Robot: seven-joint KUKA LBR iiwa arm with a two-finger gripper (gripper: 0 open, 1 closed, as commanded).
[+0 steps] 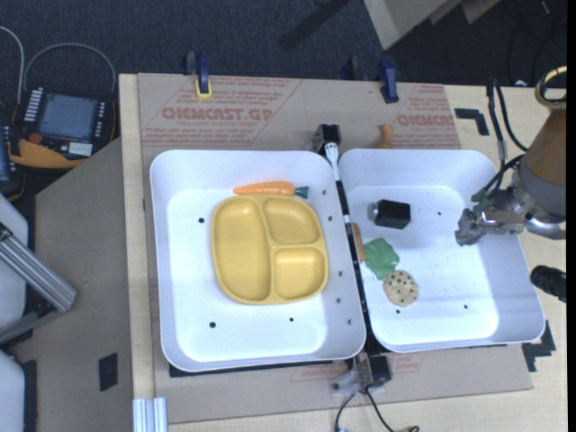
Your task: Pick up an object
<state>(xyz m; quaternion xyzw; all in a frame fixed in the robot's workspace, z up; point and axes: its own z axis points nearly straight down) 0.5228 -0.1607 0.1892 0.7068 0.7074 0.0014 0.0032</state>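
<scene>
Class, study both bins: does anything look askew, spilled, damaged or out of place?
Nothing looks spilled or broken. The yellow tray sits slightly turned in the left bin, with a carrot lying outside it along its top edge rather than in a compartment.

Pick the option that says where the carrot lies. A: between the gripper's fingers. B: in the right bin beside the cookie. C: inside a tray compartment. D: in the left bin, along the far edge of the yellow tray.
D: the carrot lies in the left bin against the far edge of the yellow tray.
</scene>
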